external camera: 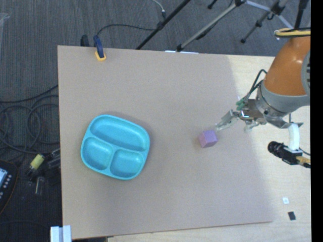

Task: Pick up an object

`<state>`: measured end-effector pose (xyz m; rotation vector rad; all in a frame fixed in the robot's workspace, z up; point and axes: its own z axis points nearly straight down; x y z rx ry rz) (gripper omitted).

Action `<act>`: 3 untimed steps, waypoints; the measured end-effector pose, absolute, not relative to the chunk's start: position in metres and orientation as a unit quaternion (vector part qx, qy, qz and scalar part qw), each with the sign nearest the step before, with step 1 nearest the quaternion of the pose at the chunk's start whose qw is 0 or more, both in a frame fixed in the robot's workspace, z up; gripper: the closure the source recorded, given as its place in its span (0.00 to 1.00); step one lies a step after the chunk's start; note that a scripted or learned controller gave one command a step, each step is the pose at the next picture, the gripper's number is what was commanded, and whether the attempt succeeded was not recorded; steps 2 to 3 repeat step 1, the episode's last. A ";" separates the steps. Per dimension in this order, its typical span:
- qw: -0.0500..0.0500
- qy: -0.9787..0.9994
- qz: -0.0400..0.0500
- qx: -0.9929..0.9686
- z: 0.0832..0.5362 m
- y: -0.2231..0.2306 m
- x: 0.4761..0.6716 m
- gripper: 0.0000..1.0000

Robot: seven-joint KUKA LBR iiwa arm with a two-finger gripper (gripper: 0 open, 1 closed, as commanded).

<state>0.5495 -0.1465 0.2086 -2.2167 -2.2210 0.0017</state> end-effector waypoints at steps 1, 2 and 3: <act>0.002 -0.719 0.001 -0.695 0.095 -0.105 0.546 0.00; 0.002 -0.719 0.001 -0.695 0.095 -0.105 0.546 0.00; 0.002 -0.719 0.001 -0.695 0.095 -0.105 0.546 0.00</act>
